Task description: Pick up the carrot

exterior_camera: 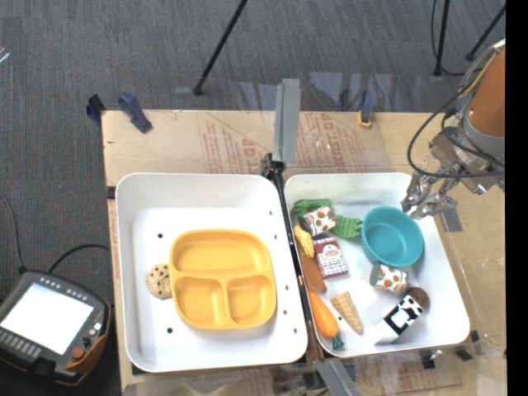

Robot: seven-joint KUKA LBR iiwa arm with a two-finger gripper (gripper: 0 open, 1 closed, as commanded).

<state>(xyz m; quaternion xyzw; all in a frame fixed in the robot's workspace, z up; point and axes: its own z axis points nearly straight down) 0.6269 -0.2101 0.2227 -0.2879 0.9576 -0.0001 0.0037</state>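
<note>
The carrot (324,314), orange and tapered with a green tip, was seen low in the right bin (458,304), along its left wall. The gripper (422,196), its state impossible to tell, was placed upper right. A plywood bench (190,143) and dark carpet (124,40) were shown

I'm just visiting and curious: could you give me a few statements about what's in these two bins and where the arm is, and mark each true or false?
1. The carrot lies in the right bin. True.
2. The yellow tray shares a bin with the teal bowl. False: the tray sits in the left bin, the bowl in the right.
3. A cookie lies beside the tray. True.
4. The gripper is gripping the carrot. False: it hovers at the right bin's far right edge, apart from the carrot.
</note>
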